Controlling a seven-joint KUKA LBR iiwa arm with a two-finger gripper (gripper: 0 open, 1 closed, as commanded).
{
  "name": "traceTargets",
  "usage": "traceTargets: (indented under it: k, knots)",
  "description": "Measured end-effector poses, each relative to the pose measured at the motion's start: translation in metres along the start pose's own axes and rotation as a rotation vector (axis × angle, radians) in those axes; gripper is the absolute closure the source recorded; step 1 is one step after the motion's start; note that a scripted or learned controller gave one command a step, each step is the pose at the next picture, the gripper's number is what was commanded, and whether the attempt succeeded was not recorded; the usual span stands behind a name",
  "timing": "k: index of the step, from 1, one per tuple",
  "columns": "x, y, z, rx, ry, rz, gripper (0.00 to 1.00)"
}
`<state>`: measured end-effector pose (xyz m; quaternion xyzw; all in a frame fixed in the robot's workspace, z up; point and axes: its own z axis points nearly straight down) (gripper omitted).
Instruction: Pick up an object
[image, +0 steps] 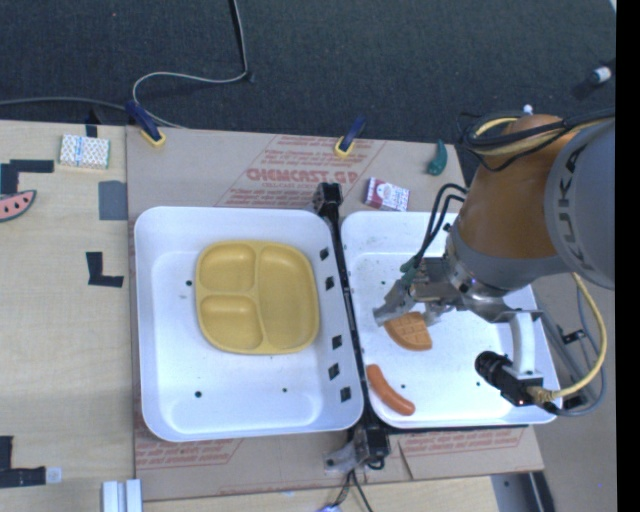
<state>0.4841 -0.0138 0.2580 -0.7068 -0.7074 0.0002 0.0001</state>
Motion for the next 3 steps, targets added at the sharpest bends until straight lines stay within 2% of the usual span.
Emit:
traceTargets:
  k: [1, 2, 3]
  knots:
    - [0.015, 0.000, -0.003, 0.000, 0.000, -0.002, 1.00]
    - [0.015, 0.005, -0.006, 0.002, 0.001, -0.001, 1.00]
    - [0.033, 0.000, -0.006, 0.001, -0.001, 0.000, 1.00]
